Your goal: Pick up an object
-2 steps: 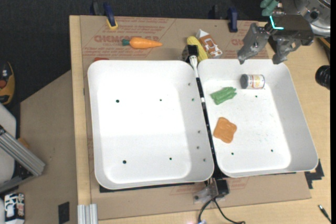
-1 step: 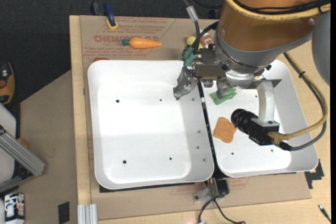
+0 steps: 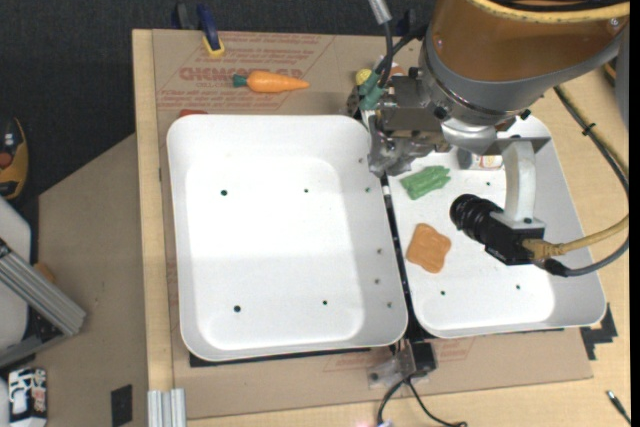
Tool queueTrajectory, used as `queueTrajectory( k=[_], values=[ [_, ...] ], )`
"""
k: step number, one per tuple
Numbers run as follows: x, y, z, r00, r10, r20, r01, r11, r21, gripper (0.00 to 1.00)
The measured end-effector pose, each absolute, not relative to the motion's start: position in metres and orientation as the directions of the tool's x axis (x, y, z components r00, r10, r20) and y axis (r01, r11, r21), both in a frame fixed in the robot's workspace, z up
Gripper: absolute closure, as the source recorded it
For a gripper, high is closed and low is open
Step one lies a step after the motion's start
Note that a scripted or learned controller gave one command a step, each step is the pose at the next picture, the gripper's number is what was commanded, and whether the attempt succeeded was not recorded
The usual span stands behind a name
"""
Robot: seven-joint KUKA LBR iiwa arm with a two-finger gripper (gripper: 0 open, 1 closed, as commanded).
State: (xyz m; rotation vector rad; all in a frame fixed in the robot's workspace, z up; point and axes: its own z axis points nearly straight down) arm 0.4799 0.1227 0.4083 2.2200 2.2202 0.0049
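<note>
The right bin (image 3: 520, 310) holds a green toy piece (image 3: 426, 182) near its upper left and an orange-brown slab-like piece (image 3: 430, 248) below it. My gripper (image 3: 385, 155) hangs over the right bin's upper left corner, just left of and above the green piece. The big orange-banded arm covers the bin's upper part. A small orange and white item (image 3: 487, 160) peeks out under the wrist.
The left bin (image 3: 190, 215) stands beside the right one. A toy carrot (image 3: 272, 83) lies on the cardboard behind the left bin, with a blue and yellow clamp (image 3: 210, 32) further back. A black cylinder on a hose (image 3: 492, 225) hangs over the right bin.
</note>
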Motion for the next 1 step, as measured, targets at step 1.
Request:
queueTrajectory(
  k=[1],
  values=[
    [0.4794,0.1486,0.5436,-0.004,1.000,0.007,1.000,0.004,0.018,1.00]
  ],
)
